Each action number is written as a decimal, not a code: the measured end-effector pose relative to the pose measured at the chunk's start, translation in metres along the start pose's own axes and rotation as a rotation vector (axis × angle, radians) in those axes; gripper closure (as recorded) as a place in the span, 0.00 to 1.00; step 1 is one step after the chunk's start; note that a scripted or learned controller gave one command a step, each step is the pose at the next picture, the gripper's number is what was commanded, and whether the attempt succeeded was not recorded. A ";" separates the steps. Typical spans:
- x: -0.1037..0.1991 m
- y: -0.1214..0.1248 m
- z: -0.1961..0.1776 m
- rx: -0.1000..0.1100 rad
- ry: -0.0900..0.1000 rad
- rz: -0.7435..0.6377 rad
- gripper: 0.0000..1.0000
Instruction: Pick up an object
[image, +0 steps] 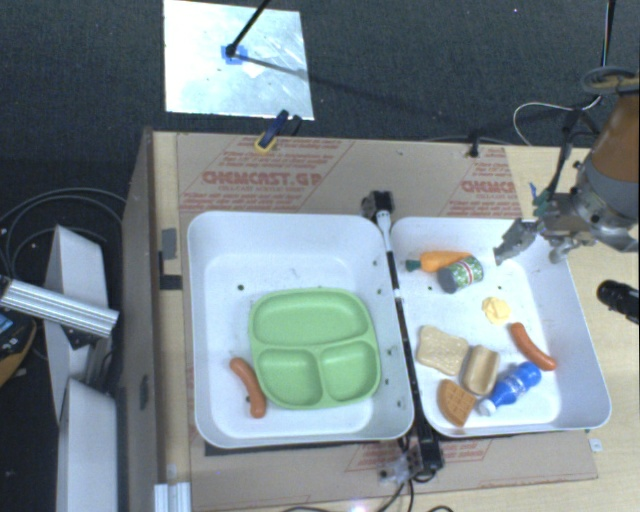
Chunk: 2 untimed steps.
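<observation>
Cardboard-lined worktop (330, 165) with two white bins: gripper (535, 240) spread wide and holding nothing above the right bin's (580, 345) far right rim, carrot (440, 261) and can (460, 273) just left, apparently approaching, with descent and closing next.

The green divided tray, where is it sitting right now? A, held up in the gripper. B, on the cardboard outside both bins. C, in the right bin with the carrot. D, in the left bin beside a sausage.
D: the green divided tray lies flat in the left bin, with a sausage just off its lower left corner.
</observation>
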<state>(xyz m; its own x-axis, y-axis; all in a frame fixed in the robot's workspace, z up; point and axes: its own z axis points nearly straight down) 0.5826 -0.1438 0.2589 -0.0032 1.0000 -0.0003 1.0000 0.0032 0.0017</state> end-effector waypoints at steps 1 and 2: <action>-0.060 -0.042 0.088 0.003 -0.001 0.003 0.00; -0.062 -0.046 0.175 0.000 -0.001 0.002 0.00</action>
<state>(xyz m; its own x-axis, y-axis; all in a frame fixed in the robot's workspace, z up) 0.5373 -0.2065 0.0843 -0.0010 1.0000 -0.0008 1.0000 0.0010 0.0021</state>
